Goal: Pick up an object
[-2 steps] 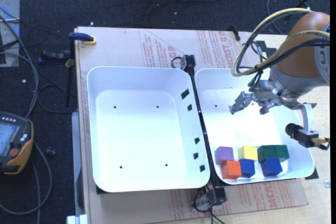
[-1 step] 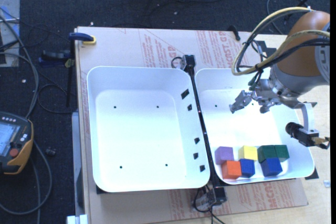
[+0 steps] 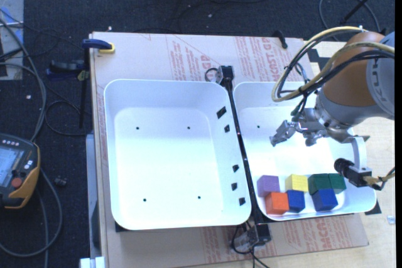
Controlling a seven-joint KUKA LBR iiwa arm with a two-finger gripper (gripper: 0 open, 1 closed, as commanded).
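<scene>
The left bin point(image 3: 166, 154) lies bare white at about nine o'clock from the middle of the bench point(image 3: 188, 53), so judging by this there is nothing to pick on that side, and all the work sits in the right bin point(image 3: 257, 116). There, pushed together in the near corner at roughly five o'clock, is a tight cluster of blocks: a purple block point(image 3: 269, 184) with an orange block point(image 3: 277, 202) just in front of it, a blue block point(image 3: 295, 200) touching the orange one, a yellow block point(image 3: 298, 182) behind it, then a green block point(image 3: 327, 182) and a second blue block point(image 3: 325, 199) at the right end. They crowd against the bin wall, which probably leaves little room for fingers to slip between them. The gripper point(image 3: 295, 132) hangs above the bare middle of the right bin, at about twelve o'clock from the cluster and well apart from it, reaching in from three o'clock. Its jaws look slightly parted, with a metal finger point(image 3: 282, 134) jutting toward nine o'clock, and nothing is between them; they touch no block.
</scene>
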